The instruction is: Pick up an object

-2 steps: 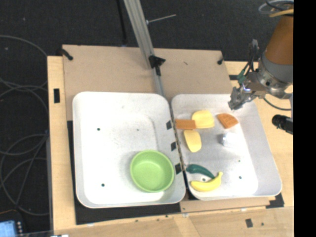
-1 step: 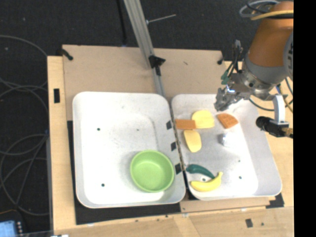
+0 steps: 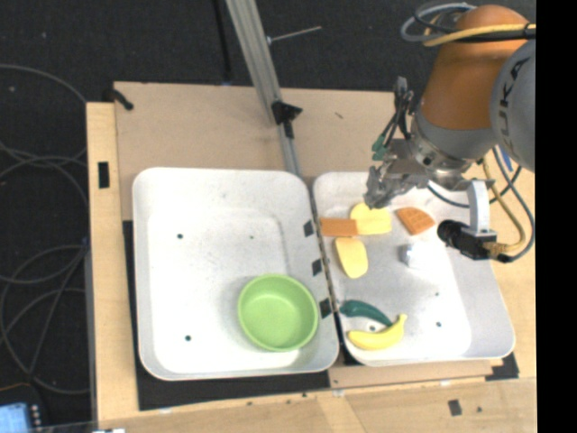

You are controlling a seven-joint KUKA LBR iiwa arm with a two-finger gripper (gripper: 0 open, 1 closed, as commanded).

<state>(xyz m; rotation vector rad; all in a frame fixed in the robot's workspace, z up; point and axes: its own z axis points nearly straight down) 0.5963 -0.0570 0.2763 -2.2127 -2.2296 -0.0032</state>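
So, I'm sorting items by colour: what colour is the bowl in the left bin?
Light green, inside and out; the bowl shows plainly in the camera view.

Tan tabletop (image 3: 198,124), seen at a slant. Two shallow white bins rest directly on it, side by side, edges touching: left bin (image 3: 180,215), right bin (image 3: 469,305). A grey metal post (image 3: 261,70) rises from the tabletop just behind where the bins meet.

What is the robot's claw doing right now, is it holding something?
Gripper: down in the right bin, right above the yellow block. Open, closed or holding, it cannot be told from this view.
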